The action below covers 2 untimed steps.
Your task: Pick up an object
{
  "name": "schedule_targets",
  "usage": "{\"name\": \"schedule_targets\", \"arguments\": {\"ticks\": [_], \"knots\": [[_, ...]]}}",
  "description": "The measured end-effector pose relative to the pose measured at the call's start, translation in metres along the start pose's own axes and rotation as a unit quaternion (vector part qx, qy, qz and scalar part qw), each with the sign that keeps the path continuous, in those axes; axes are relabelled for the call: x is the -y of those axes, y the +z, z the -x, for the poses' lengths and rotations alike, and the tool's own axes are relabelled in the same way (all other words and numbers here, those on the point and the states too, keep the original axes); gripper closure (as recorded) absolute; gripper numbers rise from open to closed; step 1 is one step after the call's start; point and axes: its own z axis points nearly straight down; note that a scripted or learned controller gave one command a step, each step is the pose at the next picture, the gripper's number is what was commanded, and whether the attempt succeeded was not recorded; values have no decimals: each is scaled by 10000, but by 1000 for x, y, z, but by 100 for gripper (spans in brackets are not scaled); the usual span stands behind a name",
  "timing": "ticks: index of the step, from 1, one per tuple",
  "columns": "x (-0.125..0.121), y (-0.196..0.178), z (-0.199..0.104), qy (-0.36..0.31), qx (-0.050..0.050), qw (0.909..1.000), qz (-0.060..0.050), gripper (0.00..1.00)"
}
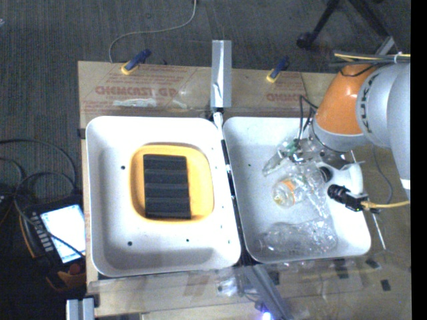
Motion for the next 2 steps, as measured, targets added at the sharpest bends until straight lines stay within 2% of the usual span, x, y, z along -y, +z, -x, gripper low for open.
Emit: {"name": "schedule_targets", "arguments": {"ticks": [1, 2], "knots": [[88, -2, -18, 506, 11, 9987, 28, 0], [65, -5, 45, 1199, -39, 9927, -82, 0]]}}
